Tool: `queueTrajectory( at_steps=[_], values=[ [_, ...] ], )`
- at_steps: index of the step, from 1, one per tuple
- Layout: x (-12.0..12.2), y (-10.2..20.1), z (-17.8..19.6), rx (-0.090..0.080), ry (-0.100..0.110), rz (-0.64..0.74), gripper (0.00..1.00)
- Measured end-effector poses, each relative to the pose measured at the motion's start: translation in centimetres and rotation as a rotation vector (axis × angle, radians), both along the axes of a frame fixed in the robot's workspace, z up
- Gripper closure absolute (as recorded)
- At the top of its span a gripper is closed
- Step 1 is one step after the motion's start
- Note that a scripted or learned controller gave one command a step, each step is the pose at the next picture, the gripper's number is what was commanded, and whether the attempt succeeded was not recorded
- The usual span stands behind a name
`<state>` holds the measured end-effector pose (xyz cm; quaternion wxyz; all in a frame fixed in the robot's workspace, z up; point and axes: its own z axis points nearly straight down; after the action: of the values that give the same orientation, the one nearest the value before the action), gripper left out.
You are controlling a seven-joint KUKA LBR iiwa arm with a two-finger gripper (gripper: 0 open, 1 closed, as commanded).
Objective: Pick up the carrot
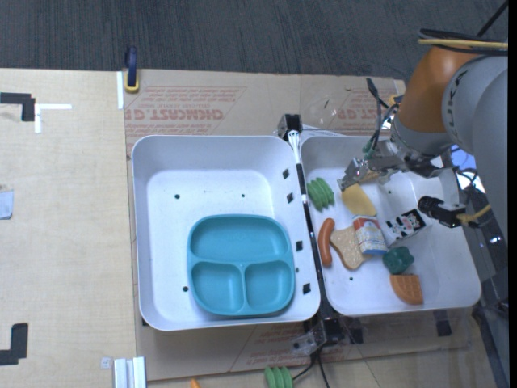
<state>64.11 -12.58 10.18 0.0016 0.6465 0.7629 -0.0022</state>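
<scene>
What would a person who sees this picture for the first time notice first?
Probably the teal divided plate, alone in the left bin. Next comes the heap of toy food in the right bin, with the carrot nearest its front edge. The grey arm enters from the right, its tool above the yellow piece.

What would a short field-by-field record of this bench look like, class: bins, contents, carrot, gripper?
left bin: holds a teal divided plate
right bin: holds toy foods
carrot: orange, near the front edge, beside a dark green piece
other foods: hot dog, bread slice, light green vegetable, yellow piece
gripper: over the right bin's back part, above the yellow piece, apart from the carrot
</scene>
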Motion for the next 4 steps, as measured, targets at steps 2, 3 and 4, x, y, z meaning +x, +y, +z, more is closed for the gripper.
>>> queueTrajectory(
  at_steps=[2, 3, 4],
  values=[
    [-11.2, 1.8, -1.0, 0.005, 0.002, -0.142, 0.0],
    [-2.9, -3.8, -1.0, 0.003, 0.0, -0.182, 0.0],
    [-2.5, 0.5, -1.1, 0.004, 0.003, -0.325, 0.0]
  ],
)
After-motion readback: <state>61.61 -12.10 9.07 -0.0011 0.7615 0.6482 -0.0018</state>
